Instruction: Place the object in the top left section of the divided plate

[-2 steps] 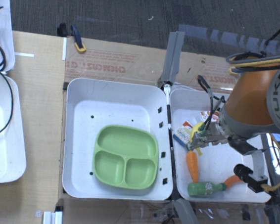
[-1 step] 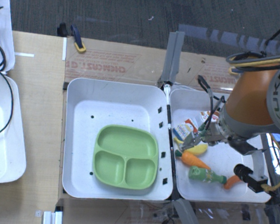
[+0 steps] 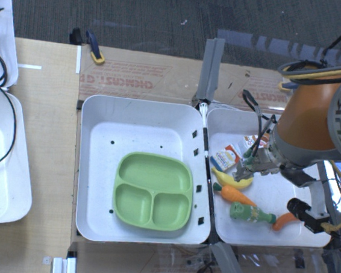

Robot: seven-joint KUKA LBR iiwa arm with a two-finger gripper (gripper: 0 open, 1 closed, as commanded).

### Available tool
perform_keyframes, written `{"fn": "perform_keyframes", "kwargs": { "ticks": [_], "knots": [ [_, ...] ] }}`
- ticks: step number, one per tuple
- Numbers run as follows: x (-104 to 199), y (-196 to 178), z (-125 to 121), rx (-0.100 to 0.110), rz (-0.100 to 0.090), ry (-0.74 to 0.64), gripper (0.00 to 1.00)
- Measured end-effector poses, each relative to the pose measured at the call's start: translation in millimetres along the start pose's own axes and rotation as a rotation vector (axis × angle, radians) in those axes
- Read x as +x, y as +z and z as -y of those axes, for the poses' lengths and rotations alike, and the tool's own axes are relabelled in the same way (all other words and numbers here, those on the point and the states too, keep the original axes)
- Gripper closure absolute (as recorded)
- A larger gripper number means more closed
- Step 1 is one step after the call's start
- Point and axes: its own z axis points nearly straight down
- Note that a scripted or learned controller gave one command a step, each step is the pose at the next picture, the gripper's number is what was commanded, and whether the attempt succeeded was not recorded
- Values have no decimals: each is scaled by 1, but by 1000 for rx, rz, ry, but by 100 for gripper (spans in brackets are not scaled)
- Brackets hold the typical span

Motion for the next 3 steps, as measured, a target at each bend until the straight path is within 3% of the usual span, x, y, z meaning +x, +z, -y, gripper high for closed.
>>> {"fn": "perform_keyframes", "kwargs": {
  "ticks": [1,3],
  "knots": [
    [59,9,24,2,-1,157,100],
    [118,8,10,0,0,-60,100]
  ]
}}
